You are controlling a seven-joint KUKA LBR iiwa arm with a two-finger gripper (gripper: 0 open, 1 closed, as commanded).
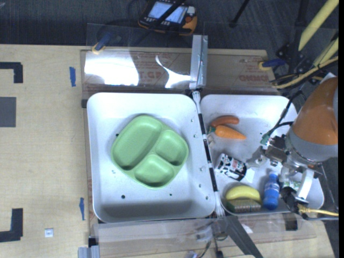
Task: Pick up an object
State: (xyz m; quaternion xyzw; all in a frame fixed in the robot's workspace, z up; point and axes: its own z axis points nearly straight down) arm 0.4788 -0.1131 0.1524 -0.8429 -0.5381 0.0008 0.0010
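Note:
The right bin (252, 102) holds an orange carrot (228, 134) with a red sausage-shaped piece (224, 121) just behind it. A black-and-white patterned object (232, 166) lies in the middle. A yellow banana (242, 192) rests at the front on a dark, flat brush-like thing (244, 206). A blue bottle (271, 190) stands to the banana's right. My gripper (286, 172) hangs low over the bin's right side, just above and behind the blue bottle, with nothing seen in its grasp.
The left bin (107, 109) holds a green divided plate (150, 150). A raised divider (204, 144) separates the two bins. The arm's orange band (320, 117) looms over the right bin's far right corner. Clear panels stand behind the bins.

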